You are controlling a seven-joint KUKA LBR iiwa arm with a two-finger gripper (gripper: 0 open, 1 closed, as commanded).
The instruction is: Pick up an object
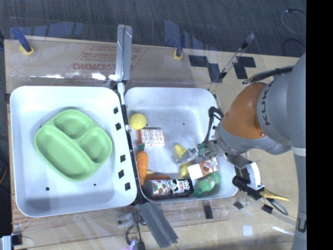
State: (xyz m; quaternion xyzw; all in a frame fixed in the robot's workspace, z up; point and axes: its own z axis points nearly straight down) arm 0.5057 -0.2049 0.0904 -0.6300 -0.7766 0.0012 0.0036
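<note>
Objects for picking lie in the right bin; landmark for all positions below: the yellow ball near that bin's left wall.

- Small red-and-white carton: just right of and below the ball, lying flat.
- Carrot: below the ball, lengthwise along the left wall.
- Dark bottle: further below the ball, on its side against the near wall, likely rolled to rest there.
- Green item: well right of and below the ball, touching the bottle's end.
- Yellow banana-like piece: right of and below the ball, near mid-bin.
- Red-and-white packet: right of and below the ball, tilted, directly under the tool.

Pincer: well right of and below the ball, low over the cluster of banana piece and packet, reached in across the right wall. State of pincer: cannot tell, parts too small and cluttered against the items. No object confirmed between them.

Left bin: left of the ball, carrying a green divided tray.

Judged stage: descent or grasp attempt on the cluster. Risk noted: crowded items, packet tilted, likely to slip or shift its neighbours.
</note>
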